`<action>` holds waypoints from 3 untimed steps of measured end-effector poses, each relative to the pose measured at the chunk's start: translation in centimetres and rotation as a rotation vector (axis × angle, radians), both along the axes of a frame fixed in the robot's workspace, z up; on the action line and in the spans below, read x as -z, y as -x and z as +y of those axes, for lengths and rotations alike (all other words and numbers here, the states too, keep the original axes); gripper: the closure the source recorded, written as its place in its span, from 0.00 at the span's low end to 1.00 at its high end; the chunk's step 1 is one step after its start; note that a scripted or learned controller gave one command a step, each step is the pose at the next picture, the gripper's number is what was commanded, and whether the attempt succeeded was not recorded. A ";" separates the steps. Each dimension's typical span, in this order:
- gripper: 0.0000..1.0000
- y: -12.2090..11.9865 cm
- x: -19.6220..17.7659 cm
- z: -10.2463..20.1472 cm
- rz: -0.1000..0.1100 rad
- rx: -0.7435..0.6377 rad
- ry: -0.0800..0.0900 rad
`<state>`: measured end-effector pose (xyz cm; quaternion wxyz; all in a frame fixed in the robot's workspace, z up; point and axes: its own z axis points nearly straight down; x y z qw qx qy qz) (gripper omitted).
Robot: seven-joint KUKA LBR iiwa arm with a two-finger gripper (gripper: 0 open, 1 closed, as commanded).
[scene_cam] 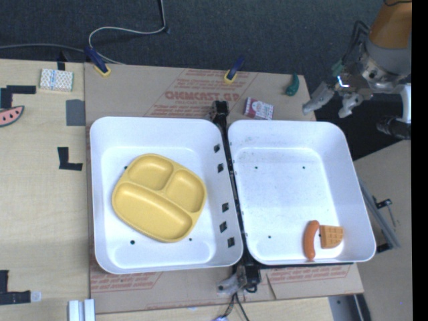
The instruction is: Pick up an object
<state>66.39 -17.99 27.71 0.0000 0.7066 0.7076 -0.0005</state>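
An orange hot-dog-shaped toy (311, 239) lies at the near right corner of the right bin (287, 139), with a small waffle-patterned orange piece (331, 236) touching its right side. A yellow divided plate (159, 196) rests in the left bin (107, 132). My gripper (332, 99) hangs above the bench beyond the right bin's far right corner, well away from the toys. Its two fingers are spread apart with nothing between them.
A small red and white packet (258, 108) lies on the cardboard just behind the right bin. A green item (293, 83) sits near the cardboard's far right corner. Yellow clips (233, 72) hold the cardboard's back edge. A cable (127, 29) loops behind.
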 end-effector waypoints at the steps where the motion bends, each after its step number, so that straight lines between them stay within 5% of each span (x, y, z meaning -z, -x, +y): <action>1: 0.00 10.2 11.1 -1.2 0.002 0.001 -0.001; 2: 0.00 16.4 19.1 -3.3 -0.001 0.001 -0.001; 3: 1.00 16.3 18.1 -3.4 -0.007 0.002 0.003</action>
